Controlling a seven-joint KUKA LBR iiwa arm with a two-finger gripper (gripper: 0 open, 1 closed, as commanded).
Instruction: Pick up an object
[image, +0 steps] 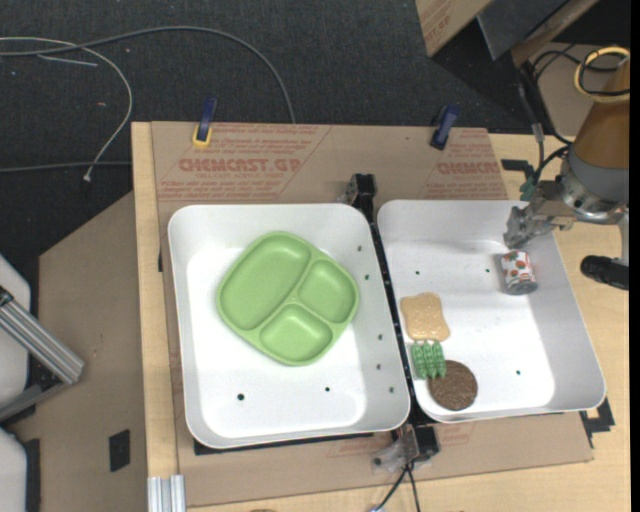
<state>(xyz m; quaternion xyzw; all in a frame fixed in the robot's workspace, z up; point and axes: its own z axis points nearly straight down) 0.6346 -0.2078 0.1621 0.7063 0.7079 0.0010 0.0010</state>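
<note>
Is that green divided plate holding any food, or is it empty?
Empty. The plate lies flat in the left bin, and all three of its compartments show bare green.

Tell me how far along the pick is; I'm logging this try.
Done: the gripper is over the right bin, just above the small can. In hand: nothing visibly; the can lies on the bin floor. Left: grasp and lift. The tan piece and green plate lie untouched.
</note>
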